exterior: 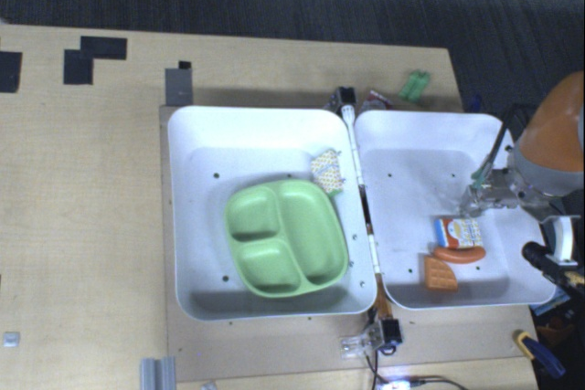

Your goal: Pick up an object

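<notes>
**Small packet awaited a pinch**

Lay in right bin, near front wall: red-and-white packet, orange block just beside. Looked light, thin, probably slippery; best taken across narrow edges. Gripper just behind it; opening impossible to tell.

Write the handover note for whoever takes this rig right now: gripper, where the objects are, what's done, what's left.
Gripper: over the right bin, near its right side, just above the small packet; fingers too small to read, nothing seen held.
Right bin: the packet, a red sausage-shaped piece lying against it, and an orange block nearer the front edge.
Left bin: green divided plate and a small patterned item by the right wall.
Done: no pick visible.
Left: grasp and lift one object; the packet looks closest.
</notes>
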Available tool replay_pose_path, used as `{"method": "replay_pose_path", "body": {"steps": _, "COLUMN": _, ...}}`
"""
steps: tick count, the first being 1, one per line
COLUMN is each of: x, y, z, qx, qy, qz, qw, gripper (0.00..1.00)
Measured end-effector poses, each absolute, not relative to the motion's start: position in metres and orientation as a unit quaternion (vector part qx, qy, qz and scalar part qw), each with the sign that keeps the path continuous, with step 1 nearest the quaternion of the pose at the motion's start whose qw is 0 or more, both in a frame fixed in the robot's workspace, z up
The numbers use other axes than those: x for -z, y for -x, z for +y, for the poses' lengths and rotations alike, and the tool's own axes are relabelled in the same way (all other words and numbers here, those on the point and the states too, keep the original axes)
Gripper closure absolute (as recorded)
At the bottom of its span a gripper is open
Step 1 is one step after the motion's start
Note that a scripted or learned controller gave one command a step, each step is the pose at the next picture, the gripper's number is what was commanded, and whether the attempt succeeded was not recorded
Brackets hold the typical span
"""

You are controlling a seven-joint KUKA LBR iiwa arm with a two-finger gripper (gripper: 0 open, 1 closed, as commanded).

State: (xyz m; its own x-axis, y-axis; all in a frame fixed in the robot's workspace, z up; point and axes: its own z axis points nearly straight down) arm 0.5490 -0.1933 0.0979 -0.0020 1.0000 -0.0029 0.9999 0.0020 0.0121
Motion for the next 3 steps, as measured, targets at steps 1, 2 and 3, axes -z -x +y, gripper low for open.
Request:
{"method": "replay_pose_path", "body": {"steps": 1, "x": -0.119, "y": -0.489, "z": -0.207, "qx": -0.0003, "qy": -0.707, "qz": 0.707, "qw": 0.001, "gripper": 1.0}}
{"method": "replay_pose_path", "body": {"steps": 2, "x": -0.119, "y": -0.489, "z": -0.206, "qx": -0.0007, "qy": -0.707, "qz": 0.708, "qw": 0.001, "gripper": 0.0}}
{"method": "replay_pose_path", "body": {"steps": 3, "x": -0.09, "y": -0.498, "z": -0.147, "qx": -0.0035, "qy": -0.707, "qz": 0.708, "qw": 0.008, "gripper": 0.0}}
